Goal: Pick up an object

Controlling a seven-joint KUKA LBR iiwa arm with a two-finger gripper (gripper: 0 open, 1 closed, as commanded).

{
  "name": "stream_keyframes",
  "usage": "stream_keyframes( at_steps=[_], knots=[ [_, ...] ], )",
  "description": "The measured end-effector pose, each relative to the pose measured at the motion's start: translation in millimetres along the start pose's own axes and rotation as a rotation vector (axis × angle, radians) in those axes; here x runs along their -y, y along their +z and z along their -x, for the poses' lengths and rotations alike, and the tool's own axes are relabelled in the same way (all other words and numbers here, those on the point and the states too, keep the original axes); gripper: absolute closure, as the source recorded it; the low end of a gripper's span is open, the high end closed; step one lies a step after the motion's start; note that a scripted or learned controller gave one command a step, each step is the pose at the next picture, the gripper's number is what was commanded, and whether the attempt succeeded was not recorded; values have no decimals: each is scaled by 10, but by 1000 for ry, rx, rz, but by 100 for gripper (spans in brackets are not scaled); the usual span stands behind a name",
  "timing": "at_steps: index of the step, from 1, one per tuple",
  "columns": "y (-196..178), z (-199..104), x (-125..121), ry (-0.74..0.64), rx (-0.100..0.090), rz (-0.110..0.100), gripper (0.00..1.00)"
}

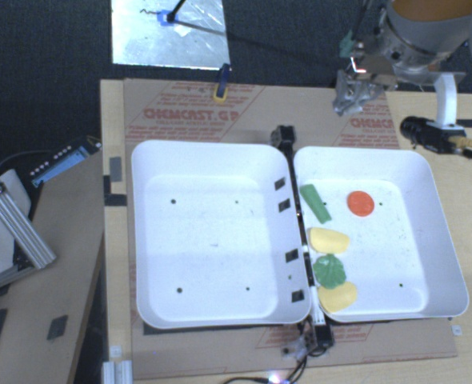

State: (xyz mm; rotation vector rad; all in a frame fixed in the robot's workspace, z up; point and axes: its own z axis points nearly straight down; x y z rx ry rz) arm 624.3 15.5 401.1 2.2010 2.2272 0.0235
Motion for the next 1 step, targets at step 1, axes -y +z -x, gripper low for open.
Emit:
stream_keyframes(
  at_steps=[1],
  knots=[
    [225, 755, -448, 14, 6, -13, 100]
  ],
)
